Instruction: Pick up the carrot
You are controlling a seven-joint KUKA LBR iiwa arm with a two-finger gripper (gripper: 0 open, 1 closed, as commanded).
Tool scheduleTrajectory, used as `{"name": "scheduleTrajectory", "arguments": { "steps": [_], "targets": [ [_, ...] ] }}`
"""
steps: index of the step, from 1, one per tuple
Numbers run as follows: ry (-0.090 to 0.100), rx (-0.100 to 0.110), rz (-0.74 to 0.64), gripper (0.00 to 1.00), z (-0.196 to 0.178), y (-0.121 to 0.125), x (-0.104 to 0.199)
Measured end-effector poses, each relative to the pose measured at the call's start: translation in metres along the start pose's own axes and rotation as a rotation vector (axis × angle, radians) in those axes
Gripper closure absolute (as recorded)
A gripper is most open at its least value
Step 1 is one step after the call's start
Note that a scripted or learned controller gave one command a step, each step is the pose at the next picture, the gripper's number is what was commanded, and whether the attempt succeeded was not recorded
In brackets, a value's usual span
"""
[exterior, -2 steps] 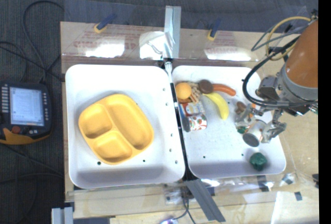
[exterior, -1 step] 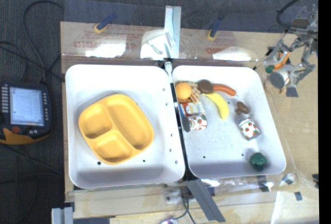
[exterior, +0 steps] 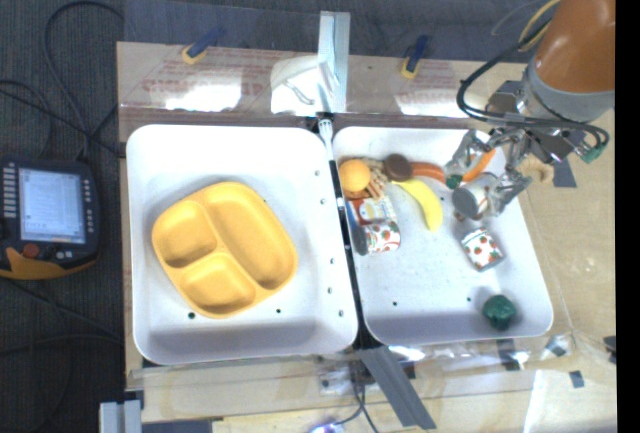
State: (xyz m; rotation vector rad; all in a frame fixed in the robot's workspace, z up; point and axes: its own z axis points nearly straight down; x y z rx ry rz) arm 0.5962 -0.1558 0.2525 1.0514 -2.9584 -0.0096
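The carrot (exterior: 432, 172) is a slim orange piece with a green end. It lies in the right bin (exterior: 440, 281) near the back wall, between a brown round item (exterior: 399, 165) and the gripper. The gripper (exterior: 486, 181) hangs low over the back right part of that bin, just right of the carrot's green end. The carrot rests on the bin floor. A short orange streak (exterior: 486, 159) shows among the gripper's parts, and I cannot tell what it is.
In the right bin are an orange (exterior: 353, 175), a banana (exterior: 425, 201), two small cans (exterior: 378, 224), a strawberry-print box (exterior: 482, 249) and a green broccoli (exterior: 499, 310). A yellow divided plate (exterior: 222, 246) lies in the left bin (exterior: 170, 146).
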Motion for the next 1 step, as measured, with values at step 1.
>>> {"name": "scheduleTrajectory", "arguments": {
  "steps": [1],
  "targets": [
    [0.003,-0.003,-0.032,1.00,0.0894,-0.0552,-0.0412]
  ]
}}
